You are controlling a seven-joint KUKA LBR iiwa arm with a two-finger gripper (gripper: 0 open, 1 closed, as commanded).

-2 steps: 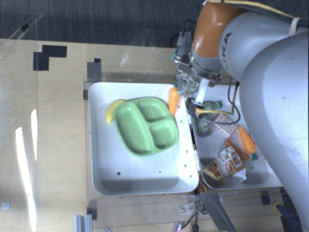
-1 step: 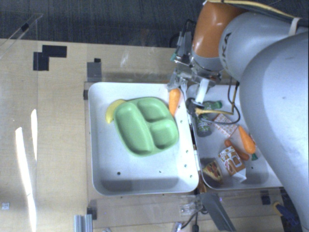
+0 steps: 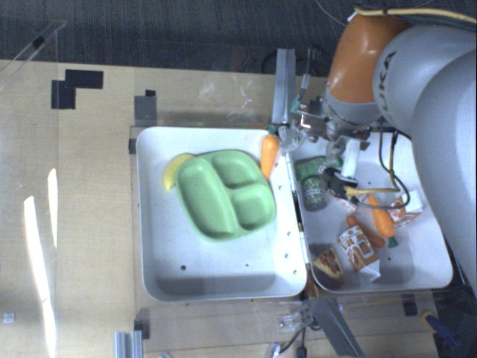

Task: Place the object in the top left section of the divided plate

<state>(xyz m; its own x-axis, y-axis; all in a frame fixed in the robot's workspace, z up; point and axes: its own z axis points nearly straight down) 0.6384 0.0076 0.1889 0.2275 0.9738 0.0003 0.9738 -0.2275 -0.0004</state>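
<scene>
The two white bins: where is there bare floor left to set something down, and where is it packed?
The left bin has a wide bare strip along its near edge, below the green divided plate, and a narrower one down its left side. The plate's sections look bare too. The right bin is crowded: a green can, a carrot and snack packets fill its middle.

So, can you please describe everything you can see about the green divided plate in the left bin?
The green divided plate looks like smooth moulded plastic, pale green, with rounded corners. Raised ridges split it into three sections: one long section on the left and two smaller ones on the right. It lies flat and slightly turned in the left bin. A yellow object, partly hidden, sticks out at its upper-left edge. An orange carrot lies beside its upper-right corner.
</scene>
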